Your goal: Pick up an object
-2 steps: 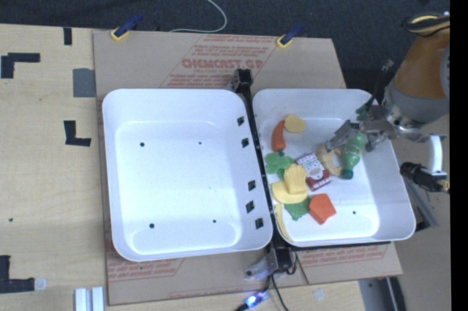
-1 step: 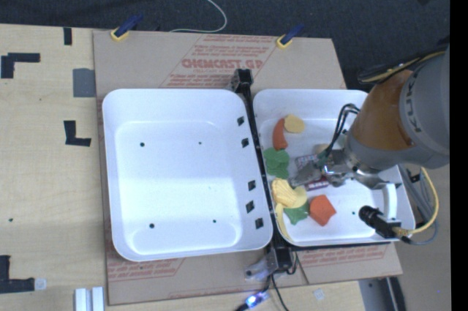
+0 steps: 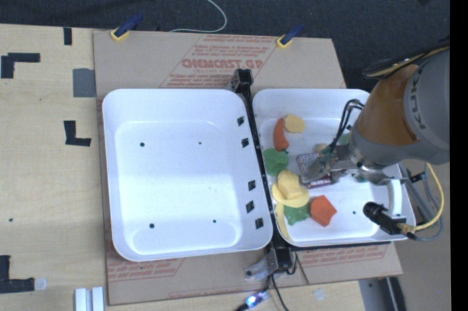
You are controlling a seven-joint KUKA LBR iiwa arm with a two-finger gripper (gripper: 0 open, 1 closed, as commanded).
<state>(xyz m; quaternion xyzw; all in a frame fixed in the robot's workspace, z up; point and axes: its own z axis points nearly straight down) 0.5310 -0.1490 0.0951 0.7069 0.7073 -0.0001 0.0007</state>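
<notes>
The right bin [image 3: 322, 99] holds a cluster of small toys along its left side. An orange-red carrot shape [image 3: 280, 134] lies beside a small yellow piece [image 3: 295, 124]. Below them sit a green piece [image 3: 276, 160], a yellow duck-like toy [image 3: 289, 187], another green piece [image 3: 295, 214] and a red-orange block [image 3: 322, 210]. A dark reddish flat object [image 3: 319, 181] lies just under the gripper. My gripper [image 3: 313, 167] hangs low in the middle of this bin, right of the yellow toy and above the red-orange block.
The left bin [image 3: 175, 170] stands beside the right one, with a black divider clip strip [image 3: 252, 156] between them. Both rest on a cardboard sheet [image 3: 212, 61]. The arm's grey and orange body [image 3: 402, 119] covers the right bin's right edge.
</notes>
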